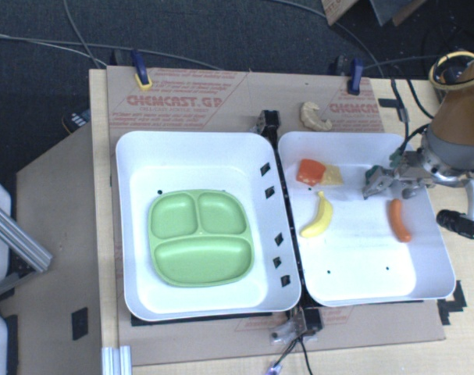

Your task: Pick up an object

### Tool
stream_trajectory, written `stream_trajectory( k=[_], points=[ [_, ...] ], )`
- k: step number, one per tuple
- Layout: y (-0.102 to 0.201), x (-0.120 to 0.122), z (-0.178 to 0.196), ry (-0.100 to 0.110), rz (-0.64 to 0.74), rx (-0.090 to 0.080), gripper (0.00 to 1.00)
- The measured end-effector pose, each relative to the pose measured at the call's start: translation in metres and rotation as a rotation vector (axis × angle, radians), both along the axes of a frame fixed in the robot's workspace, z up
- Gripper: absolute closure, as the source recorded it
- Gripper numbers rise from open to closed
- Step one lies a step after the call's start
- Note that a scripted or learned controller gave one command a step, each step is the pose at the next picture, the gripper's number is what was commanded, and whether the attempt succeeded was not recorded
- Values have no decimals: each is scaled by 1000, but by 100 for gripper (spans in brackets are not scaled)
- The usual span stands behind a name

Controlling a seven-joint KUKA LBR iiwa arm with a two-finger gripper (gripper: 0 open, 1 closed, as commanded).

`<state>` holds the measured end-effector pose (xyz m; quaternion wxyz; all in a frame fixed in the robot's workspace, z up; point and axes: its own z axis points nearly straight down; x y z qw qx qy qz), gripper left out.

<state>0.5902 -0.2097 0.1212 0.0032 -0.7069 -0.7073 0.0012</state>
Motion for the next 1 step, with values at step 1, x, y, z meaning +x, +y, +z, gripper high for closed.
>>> stream_trajectory(
  k=[1],
  points=[
    [-1,2,15,-7,0,-2,100]
  ],
)
